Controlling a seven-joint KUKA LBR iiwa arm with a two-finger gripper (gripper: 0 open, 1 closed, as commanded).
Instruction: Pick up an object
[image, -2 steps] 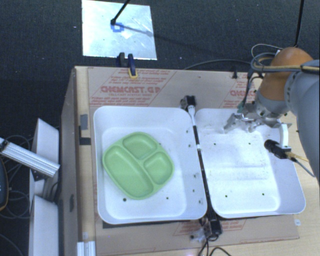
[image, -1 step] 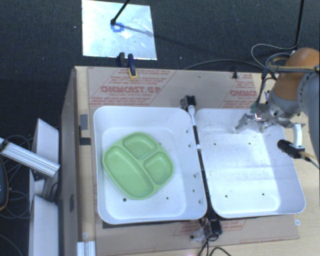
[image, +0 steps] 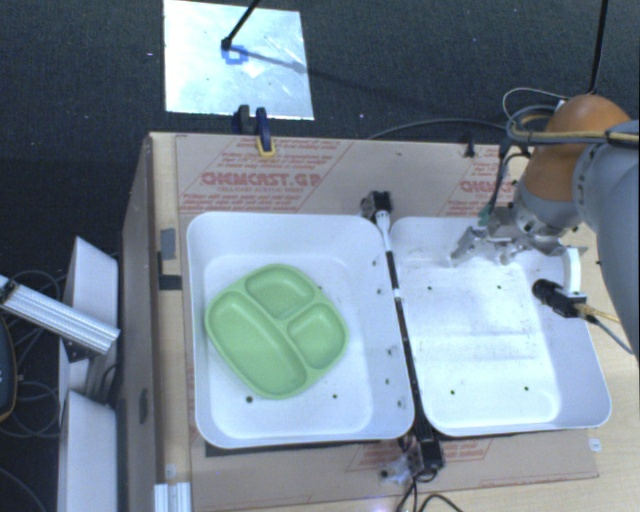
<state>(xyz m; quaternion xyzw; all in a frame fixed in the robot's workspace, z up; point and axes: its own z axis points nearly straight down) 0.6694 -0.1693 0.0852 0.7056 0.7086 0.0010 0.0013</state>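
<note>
Pincer (image: 487, 243), fingers spread and holding nothing, hangs over right bin (image: 500, 400); approach step: next move likely calls for crossing to green plate (image: 277, 329) in left bin (image: 225, 250).

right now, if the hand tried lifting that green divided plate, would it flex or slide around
The green divided plate looks like molded plastic, so probably stiff and light. It lies flat in the left bin, whose floor looks smooth, so a push would likely slide it. Its low, rounded rim may give the hand little to pinch.

"CHEMCAST GP" — red print on bench sheet (image: 262, 178).
</note>
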